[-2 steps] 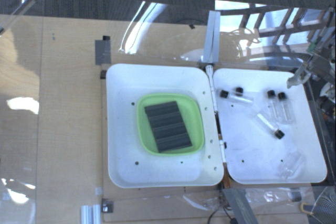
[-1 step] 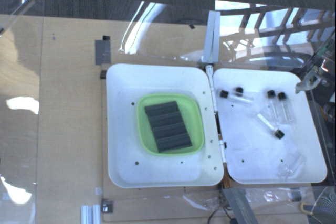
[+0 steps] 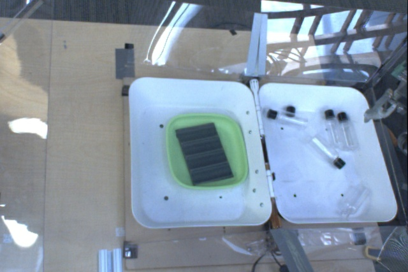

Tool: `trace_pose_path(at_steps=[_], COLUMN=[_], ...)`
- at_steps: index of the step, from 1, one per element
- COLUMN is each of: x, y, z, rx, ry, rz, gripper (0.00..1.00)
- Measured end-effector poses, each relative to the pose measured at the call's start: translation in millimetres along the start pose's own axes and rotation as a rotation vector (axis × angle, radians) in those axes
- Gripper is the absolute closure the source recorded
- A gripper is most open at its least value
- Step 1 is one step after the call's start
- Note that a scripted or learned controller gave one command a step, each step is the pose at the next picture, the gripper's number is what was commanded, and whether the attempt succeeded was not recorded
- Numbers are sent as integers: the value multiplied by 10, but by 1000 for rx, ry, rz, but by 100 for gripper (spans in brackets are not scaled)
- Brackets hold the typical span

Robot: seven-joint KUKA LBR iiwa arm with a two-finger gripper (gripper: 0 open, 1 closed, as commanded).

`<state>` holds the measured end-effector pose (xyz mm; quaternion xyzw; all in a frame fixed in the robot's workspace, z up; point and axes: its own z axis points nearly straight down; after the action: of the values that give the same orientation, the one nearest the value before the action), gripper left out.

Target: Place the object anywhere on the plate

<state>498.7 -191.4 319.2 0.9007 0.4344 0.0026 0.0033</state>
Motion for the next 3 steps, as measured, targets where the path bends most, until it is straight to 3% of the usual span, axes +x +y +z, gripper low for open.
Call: trace_pose_path(at_steps=[1, 2, 3], x=[80, -111, 207], y=[-82, -48, -290], z=[526, 631, 480], rx=[5, 5, 2], ry=[0, -1, 1], rz=[50, 76, 198], gripper=[0, 0, 0])
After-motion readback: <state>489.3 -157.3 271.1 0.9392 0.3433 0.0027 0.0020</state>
